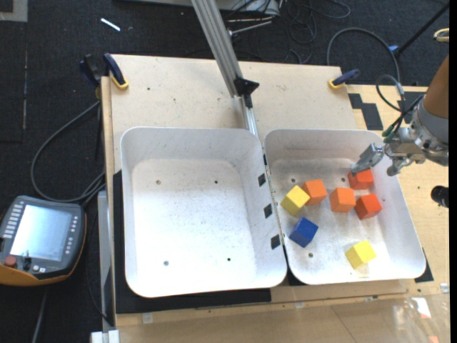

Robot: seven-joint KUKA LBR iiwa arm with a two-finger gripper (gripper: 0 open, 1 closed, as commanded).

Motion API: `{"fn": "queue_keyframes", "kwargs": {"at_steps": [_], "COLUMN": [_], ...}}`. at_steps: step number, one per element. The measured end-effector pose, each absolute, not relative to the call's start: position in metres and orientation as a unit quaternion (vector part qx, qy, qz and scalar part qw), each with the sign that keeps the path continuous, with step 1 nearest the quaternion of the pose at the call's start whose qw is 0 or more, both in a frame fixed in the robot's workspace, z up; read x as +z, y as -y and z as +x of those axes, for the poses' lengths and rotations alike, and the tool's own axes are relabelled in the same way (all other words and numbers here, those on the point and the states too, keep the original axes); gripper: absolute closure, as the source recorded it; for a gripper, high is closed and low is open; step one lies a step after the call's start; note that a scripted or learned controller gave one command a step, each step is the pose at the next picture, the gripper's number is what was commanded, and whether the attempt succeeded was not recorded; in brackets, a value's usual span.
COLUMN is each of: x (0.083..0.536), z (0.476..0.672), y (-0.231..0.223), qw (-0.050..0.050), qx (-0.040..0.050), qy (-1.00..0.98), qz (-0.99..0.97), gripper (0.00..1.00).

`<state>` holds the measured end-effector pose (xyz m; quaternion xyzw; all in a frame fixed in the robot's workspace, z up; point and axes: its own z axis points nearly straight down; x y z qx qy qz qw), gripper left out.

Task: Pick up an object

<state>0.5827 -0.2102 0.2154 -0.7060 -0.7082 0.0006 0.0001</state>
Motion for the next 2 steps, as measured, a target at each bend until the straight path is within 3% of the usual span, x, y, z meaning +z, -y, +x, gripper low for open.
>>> {"fn": "queue_keyframes", "kwargs": {"at_steps": [1,2], "x": [0.109,0.098], "z": [0.575,0.589], "y": [0.218,0.224], "qw": [-0.001,-0.002], "qx": [-0.0005,-0.0014], "qy": [0.708,0.708], "qz": [-0.706,-0.706], "gripper": [0.00,0.00]}}
